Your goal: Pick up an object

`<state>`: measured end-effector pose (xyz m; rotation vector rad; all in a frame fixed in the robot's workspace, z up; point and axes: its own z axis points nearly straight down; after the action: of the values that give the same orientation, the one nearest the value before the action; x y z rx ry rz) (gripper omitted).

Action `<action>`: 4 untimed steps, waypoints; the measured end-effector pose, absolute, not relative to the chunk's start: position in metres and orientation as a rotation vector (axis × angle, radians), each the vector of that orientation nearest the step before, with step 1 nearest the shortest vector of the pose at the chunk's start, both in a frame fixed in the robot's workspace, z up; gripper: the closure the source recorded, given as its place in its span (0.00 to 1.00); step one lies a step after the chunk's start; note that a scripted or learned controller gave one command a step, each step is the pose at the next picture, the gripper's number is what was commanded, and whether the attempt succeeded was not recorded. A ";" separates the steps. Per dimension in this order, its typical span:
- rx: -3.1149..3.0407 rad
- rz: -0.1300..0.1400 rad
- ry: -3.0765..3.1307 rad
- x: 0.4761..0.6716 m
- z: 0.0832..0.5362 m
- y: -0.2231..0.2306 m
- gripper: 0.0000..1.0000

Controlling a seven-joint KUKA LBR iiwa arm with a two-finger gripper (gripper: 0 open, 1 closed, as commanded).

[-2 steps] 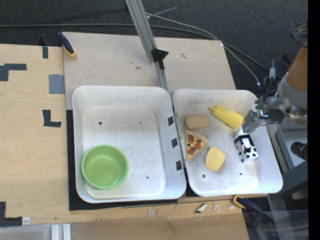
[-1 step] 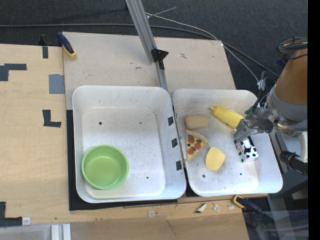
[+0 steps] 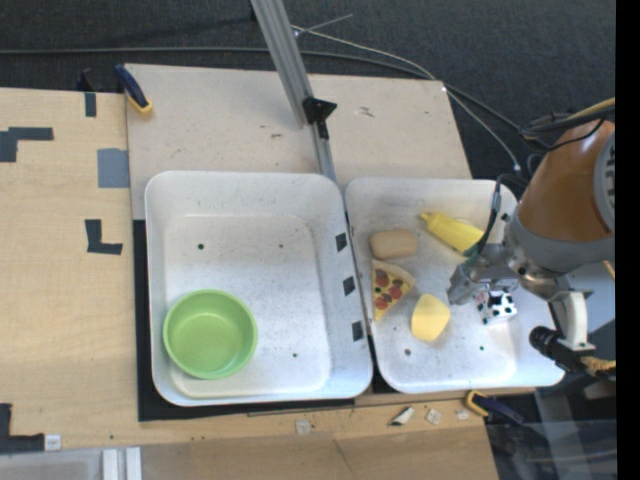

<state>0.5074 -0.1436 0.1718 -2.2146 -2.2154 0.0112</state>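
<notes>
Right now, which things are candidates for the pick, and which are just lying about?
For the pick, in the right bin near the claw:
yellow bottle
bread roll
pizza slice
yellow wedge

Lying about:
green bowl in the left bin

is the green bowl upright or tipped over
Upright. The green bowl sits mouth-up in the left bin, its round rim and hollow inside facing the camera.

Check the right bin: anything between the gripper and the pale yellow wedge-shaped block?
Nothing visible does. The gripper sits low in the right white bin, just right of and above the pale yellow wedge-shaped block, with bare bin floor between them. The pizza slice toy lies on the block's far left side.
</notes>
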 end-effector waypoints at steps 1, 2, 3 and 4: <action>-2.212 0.012 -2.213 0.501 0.105 -0.139 0.00; -2.213 0.009 -2.212 0.502 0.120 -0.139 1.00; -2.220 0.000 -2.220 0.499 0.162 -0.139 1.00; -2.222 -0.005 -2.224 0.507 0.223 -0.138 1.00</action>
<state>0.5070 -0.1376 0.2233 -2.2216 -2.2243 -0.0049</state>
